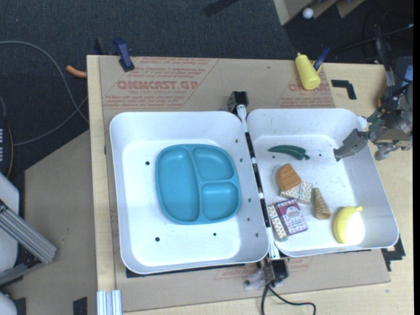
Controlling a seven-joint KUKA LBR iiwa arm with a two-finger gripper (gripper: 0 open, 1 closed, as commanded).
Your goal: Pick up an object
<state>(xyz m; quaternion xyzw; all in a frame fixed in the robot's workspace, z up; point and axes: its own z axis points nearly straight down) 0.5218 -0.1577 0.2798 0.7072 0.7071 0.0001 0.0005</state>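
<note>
Starting at the left, the left bin (pixel 125 176) held a blue divided plate (pixel 197 182), lying flat near its middle. The right bin (pixel 374 195) contained a green pepper (pixel 289 151) toward the back, a brown bread piece (pixel 287 176), a checkered packet (pixel 289 216), a tan cone (pixel 321 204) and a yellow lemon-like fruit (pixel 348 224) at the front right. The gripper (pixel 354 144) sat over that bin's far right rim, apart from every object; whether it was open or closed could not be told.

Divided plate (pixel 197 182) in left bin (pixel 131 241); small items, perhaps toy foods, in right bin (pixel 377 195).
</note>
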